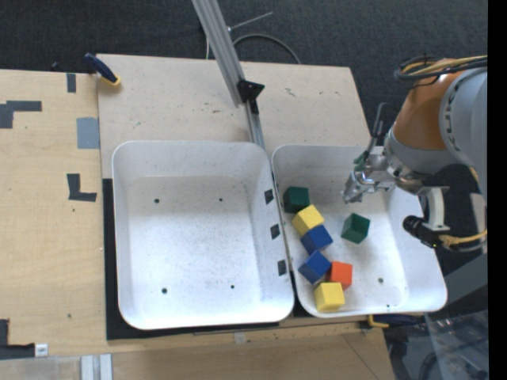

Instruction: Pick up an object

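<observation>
Seven small cubes lie in the right bin point(396, 287), most of them gathered along its left wall. From top to bottom: a dark green cube point(296, 198), a yellow cube point(307, 218) touching it below, a blue cube point(318, 238), a second blue cube point(314, 266), an orange cube point(341, 273) just beside that one, and a second yellow cube point(329, 296) nearest the front rim. A second green cube point(356, 228) sits apart from this cluster, toward the middle of the bin.

The hand point(353, 193) hangs above the right bin, just above and close to the lone green cube; nothing is seen between its fingers, and whether they are spread or closed cannot be told from this angle. The grey arm point(467, 117), with its orange band point(418, 117), enters from the right.

The left bin point(127, 212) stands beside the right one, their rims touching; its white floor is speckled with dark marks. Both bins rest on a pale wooden worktop point(174, 101), scuffed and bearing grey tape patches point(87, 133) at the left. A blue-and-yellow clamp point(101, 68) sits at the board's upper left corner. A slanted metal rail point(218, 34) crosses from the top toward the seam between the bins. Dark carpet point(356, 14) lies beyond the worktop.
</observation>
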Available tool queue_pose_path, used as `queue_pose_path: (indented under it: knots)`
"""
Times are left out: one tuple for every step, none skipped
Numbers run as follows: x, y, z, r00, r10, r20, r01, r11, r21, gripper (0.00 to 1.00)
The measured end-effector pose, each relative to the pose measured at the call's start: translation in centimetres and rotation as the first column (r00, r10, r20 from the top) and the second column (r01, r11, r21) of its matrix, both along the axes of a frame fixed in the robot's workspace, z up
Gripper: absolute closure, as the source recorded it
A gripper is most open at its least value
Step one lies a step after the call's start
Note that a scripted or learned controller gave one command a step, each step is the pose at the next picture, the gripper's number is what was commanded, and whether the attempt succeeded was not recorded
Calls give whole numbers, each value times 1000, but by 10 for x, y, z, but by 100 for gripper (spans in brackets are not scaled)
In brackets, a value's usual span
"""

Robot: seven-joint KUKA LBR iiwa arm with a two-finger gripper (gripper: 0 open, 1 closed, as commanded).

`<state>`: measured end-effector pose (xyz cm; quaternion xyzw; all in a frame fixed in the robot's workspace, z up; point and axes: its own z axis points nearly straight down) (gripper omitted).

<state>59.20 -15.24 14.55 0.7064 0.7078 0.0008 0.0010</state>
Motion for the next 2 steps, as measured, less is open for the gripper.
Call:
queue_pose_path:
  knots:
    - [4,-1,43,1000,-1,0,1,1000,-1,100]
    - [4,-4,106,1000,-1,3,1,1000,-2,100]
